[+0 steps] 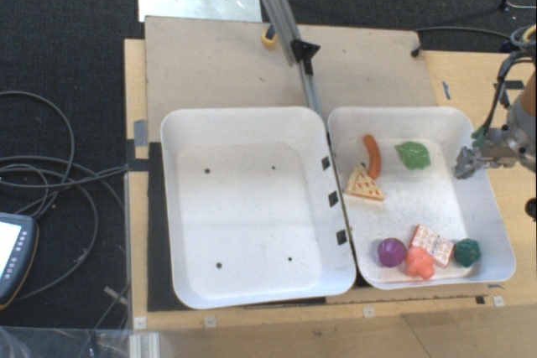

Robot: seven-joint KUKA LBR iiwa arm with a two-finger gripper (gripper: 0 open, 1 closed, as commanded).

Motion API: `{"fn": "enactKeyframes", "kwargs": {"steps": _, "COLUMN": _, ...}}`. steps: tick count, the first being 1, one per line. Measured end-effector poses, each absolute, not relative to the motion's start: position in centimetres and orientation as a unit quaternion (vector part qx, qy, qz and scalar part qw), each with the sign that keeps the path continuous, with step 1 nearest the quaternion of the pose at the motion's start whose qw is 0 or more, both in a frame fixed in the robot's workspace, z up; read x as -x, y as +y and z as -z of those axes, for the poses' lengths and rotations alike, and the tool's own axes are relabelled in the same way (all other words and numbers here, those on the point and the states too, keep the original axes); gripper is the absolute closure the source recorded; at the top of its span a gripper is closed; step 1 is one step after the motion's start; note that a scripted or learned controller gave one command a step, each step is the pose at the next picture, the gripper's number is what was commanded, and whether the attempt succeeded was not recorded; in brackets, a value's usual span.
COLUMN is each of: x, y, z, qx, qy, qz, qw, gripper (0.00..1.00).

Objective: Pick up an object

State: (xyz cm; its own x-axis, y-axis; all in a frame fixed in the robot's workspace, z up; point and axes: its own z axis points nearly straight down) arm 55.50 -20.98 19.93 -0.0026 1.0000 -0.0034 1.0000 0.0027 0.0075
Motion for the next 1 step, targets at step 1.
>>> {"fn": "enactKeyframes", "kwargs": {"steps": 1, "x": -55.62, "y": -21.03, "z": -21.54, "qx": -0.706, "qy": 0.709, "qz": -0.0010, "qw": 0.002, "gripper": 1.00}}
